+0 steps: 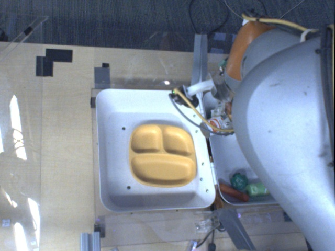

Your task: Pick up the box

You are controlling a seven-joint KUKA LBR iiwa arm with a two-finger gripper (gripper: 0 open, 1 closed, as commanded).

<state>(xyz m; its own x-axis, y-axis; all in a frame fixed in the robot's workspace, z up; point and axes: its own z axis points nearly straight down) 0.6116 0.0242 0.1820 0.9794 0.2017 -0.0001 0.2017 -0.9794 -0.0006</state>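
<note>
The box (256,189) seems to be a small pale-green block lying low in the right bin (222,156). It sits just beside a dark-green ball (239,180), at its four o'clock, partly hidden by the arm (282,114).

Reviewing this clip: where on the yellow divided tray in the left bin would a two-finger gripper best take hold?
Probably the yellow tray's outer rim at the left long edge, coming from above: it lies flat, and its rounded compartments offer little to pinch elsewhere.

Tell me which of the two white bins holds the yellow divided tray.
The left bin: the yellow tray lies in its middle. The right bin, largely under the arm, holds small green and red items instead.
</note>
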